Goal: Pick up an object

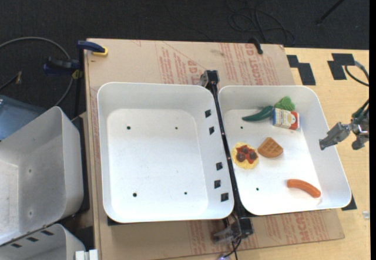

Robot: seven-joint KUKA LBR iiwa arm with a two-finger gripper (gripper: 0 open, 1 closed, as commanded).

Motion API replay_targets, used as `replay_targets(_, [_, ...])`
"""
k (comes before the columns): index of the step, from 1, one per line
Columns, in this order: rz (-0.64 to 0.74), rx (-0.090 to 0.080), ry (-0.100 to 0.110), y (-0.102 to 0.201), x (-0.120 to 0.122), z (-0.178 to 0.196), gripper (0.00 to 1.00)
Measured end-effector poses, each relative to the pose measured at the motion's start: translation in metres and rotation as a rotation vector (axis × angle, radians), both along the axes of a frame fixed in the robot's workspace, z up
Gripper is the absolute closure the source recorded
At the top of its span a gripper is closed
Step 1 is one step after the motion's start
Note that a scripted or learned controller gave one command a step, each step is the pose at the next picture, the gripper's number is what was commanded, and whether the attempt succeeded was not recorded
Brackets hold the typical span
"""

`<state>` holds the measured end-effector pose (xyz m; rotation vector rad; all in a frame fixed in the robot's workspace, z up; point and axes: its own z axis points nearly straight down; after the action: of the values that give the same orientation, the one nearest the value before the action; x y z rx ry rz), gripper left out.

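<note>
Right bin (329, 135) — green pepper (258, 114), leafy green piece (285, 102), small carton (286, 118), waffle (270, 148), berry tart (245, 155), sausage (304, 188) near the front. Left bin (111, 135) alongside. Gripper (341, 135) — over the right bin's right rim, fingers' spread cannot be told, apart from every item.

Five small toy foods are seen scattered in the right-hand bin (329, 135). A dark green pepper (258, 114) is laid at a slant near the far wall, with a leafy green piece (285, 103) just beyond a small white and orange carton (286, 118) to its right. Nearer the middle, a round tart topped with red fruit (245, 155) is set just beside a brown waffle (270, 148). An orange sausage (304, 188) is laid apart, close to the near wall.
</note>
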<state>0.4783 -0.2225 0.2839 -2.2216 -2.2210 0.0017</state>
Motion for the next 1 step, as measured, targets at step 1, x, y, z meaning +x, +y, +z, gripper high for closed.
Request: replay_targets(1, [0.0, 0.0, 0.0, 0.0, 0.0, 0.0, 0.0])
